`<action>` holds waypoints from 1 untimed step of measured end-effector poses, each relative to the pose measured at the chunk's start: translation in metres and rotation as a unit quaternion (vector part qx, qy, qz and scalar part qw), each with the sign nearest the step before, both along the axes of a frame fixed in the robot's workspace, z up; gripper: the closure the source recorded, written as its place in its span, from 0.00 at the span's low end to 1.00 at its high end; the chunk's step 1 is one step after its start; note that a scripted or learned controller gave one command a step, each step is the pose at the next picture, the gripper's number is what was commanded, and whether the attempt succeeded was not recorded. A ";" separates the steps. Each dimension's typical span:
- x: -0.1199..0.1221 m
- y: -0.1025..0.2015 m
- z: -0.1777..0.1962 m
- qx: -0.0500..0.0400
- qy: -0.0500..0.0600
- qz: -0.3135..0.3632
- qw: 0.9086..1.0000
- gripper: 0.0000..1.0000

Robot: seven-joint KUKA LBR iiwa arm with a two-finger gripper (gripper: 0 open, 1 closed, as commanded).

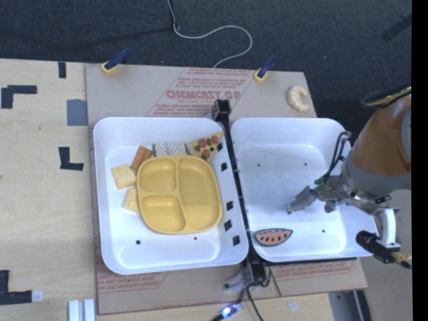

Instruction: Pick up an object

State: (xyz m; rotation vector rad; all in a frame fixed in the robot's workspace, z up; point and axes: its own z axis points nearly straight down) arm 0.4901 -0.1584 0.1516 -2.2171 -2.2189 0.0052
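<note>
A toy watermelon slice [274,237] lies flat near the front edge of the right bin [281,136]. My gripper [312,204] hangs low over the right part of that bin, above and to the right of the slice and apart from it. Its fingers [297,204] are spread open with nothing between them. In the left bin [110,246] a yellow divided plate [179,194] sits in the middle. Tan cracker squares [123,176], a brown piece [140,158] and a toy pizza slice [206,144] lie around the plate's left and back sides.
The divider wall between the bins [234,192] runs just left of the watermelon slice. A pale croissant-like toy [299,98] rests on the cardboard behind the right bin. A white cable [214,32] loops across the dark floor at the back.
</note>
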 end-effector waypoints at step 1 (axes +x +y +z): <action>-0.009 0.002 -0.061 0.001 0.001 0.000 1.000 0.00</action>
